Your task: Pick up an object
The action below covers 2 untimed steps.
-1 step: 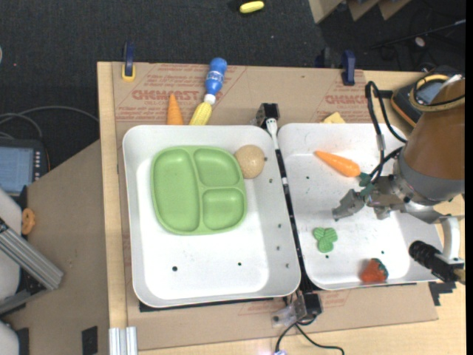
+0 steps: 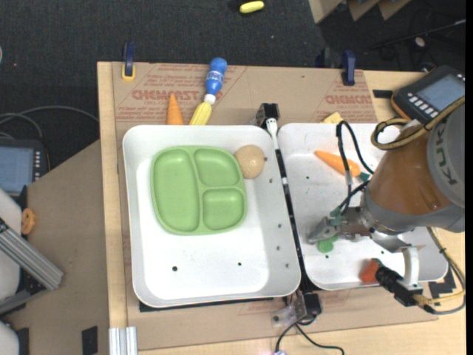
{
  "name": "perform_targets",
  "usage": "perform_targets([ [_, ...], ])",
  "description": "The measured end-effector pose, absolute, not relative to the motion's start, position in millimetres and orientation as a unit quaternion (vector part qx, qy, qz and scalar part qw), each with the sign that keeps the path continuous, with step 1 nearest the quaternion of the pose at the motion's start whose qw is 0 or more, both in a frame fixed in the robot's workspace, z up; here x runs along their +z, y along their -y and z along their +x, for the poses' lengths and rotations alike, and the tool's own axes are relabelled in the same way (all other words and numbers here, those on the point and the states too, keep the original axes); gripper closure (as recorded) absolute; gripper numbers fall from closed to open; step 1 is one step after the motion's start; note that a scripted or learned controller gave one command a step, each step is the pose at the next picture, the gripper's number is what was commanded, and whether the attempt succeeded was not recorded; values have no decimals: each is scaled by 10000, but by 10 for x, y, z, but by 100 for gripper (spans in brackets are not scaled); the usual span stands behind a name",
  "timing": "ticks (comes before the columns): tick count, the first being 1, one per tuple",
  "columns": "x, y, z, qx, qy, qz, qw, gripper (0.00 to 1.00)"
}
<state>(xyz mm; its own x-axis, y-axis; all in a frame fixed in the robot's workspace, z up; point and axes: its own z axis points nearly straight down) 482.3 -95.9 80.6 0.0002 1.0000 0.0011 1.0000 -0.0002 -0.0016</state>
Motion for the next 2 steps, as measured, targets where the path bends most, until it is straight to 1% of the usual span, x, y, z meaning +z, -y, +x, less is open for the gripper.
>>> perform_targets([
  [1,950,973,4830,-4,7065,-7077,-18,100],
  [2,1905,234,5336,-49,7104,-7038,-43,100],
])
